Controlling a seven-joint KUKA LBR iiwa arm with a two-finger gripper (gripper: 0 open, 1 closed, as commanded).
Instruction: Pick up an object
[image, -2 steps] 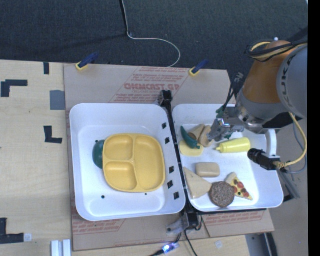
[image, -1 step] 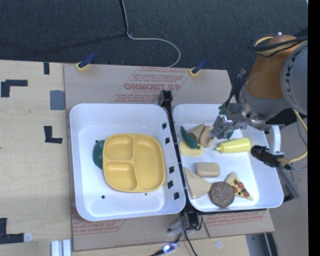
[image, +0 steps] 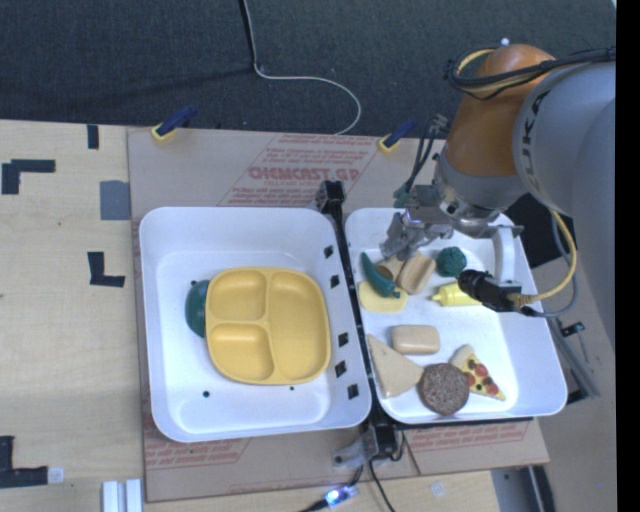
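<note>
A: Where's the gripper (image: 408, 240)?
B: Over the back-left part of the right bin (image: 535, 335), low, just above the toy food there. Arm (image: 520, 110) comes in from the right, orange band up top.
A: Open or closed?
B: Can't tell, the fingertips blur into the clutter. Nothing clearly between them, so I wouldn't call it a hold.
A: What's under it?
B: A tan bread roll (image: 415, 271) right at the tips, tilted. Dark green pepper (image: 378, 274) just left of it, lying on a pale yellow slice (image: 378, 298). A round green piece (image: 450, 261) just right of the roll, yellow bottle (image: 455, 294) below that, next to a black part hanging off the wrist.
A: Rest of that bin?
B: Beige bun (image: 414, 339) mid-bin. Front edge: tan wedge (image: 393, 368), brown patty (image: 443, 389), pizza slice (image: 478, 374), patty touching both.
A: Left bin (image: 165, 300)?
B: Yellow divided plate (image: 268, 325) in the middle, with a dark teal thing (image: 196, 307) poking out from under its left edge.
</note>
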